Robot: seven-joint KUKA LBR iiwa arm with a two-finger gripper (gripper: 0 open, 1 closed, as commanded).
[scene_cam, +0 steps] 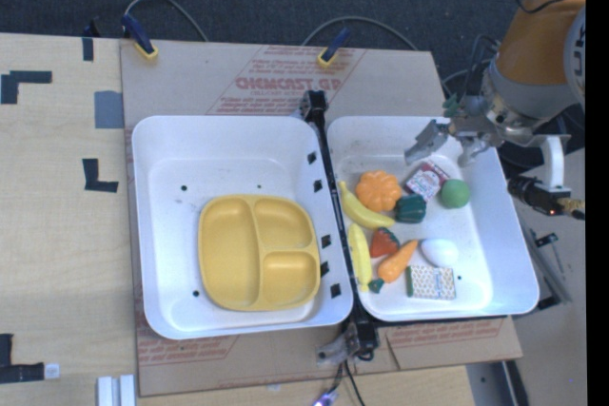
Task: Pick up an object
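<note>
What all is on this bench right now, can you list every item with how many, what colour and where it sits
bins: 2, white, side by side on the bench
tray: 1, yellow, three compartments, in the left bin
pumpkin: 1, orange, right bin, middle
bananas: 2, yellow, right bin, along its left wall
carrot: 1, orange, right bin, near front
egg: 1, white, right bin, right of the carrot
green ball: 1, green, right bin, right side
dark green piece: 1, beside the pumpkin
packet: 1, red and white, right bin, rear
small box: 1, patterned, right bin, front
clamps: 2, yellow and blue, rear board edge
gripper: 1, grey, over the right bin's rear, on the arm
</note>
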